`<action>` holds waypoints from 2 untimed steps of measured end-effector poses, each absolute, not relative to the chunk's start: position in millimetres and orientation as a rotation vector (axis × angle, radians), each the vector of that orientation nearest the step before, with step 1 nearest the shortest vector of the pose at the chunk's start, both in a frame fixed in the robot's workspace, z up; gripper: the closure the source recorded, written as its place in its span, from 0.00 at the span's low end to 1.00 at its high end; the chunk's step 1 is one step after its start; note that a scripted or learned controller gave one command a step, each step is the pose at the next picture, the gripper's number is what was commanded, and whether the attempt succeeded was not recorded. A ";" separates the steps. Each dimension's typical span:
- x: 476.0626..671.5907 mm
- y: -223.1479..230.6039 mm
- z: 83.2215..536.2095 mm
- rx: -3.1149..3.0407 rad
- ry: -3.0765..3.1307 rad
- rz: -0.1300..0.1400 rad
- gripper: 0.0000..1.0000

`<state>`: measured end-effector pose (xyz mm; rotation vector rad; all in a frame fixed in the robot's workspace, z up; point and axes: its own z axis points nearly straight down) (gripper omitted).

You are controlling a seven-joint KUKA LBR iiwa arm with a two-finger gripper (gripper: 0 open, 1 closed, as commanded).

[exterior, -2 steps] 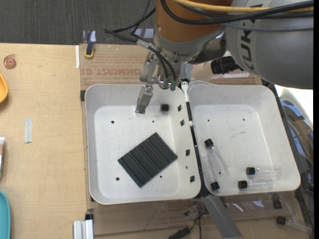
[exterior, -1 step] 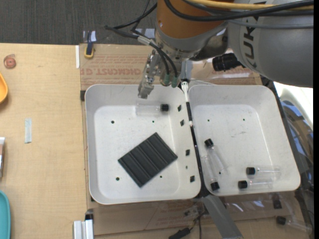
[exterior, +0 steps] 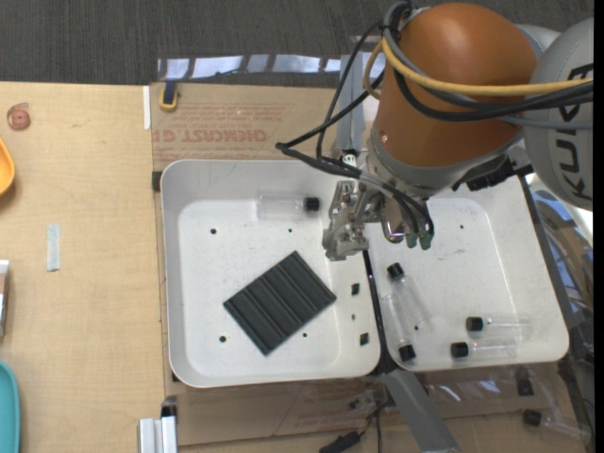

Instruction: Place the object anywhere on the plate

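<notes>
Claw (exterior: 347, 239) hangs over the left bin's (exterior: 179, 281) right side, under the arm's orange band (exterior: 453, 74); can't tell if it's open or closed, nothing seen in its grip. Dark ribbed plate (exterior: 280, 302) lies flat below-left of claw, apart from it. Clear tube w/ black cap (exterior: 283, 204) lies just left of claw. More clear tubes (exterior: 491, 333) lie in the right bin (exterior: 547, 300), lower right of claw
</notes>
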<state>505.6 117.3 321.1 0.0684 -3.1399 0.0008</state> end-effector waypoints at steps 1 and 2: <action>492.1 99.9 362.9 0.742 -3.058 -0.001 1.00; 512.4 111.1 299.7 1.478 -2.773 -0.003 1.00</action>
